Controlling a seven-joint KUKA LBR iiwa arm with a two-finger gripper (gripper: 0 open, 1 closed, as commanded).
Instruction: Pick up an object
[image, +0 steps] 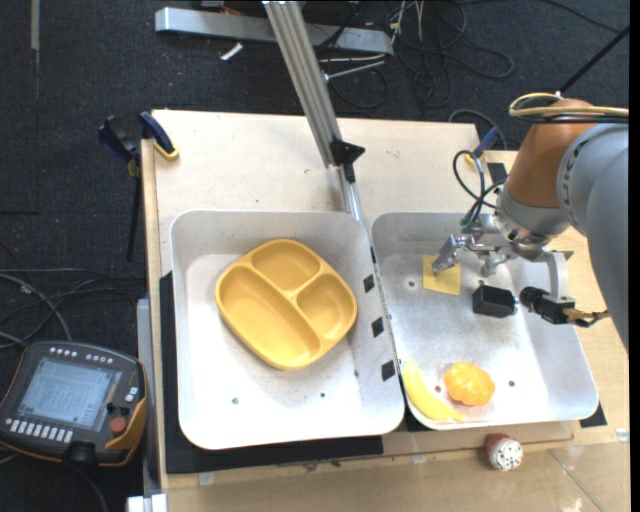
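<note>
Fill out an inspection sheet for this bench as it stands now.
Surface: wooden bench bearing left bin and right bin.
Job's things: yellow divided plate in left bin; yellow card, black block, orange fruit, banana in right bin.
Clutter: spotted ball on bench's front edge.
Grippers: gripper above yellow card, holding nothing visible.
Cables: green cable by wrist.
Surroundings: teach pendant on dark floor.

A yellow divided plate (287, 302) lies in the white left bin (200, 400); the white right bin (545, 390) holds a yellow banana (425, 395), orange ball (469, 384), pale-yellow square (443, 276)
</note>
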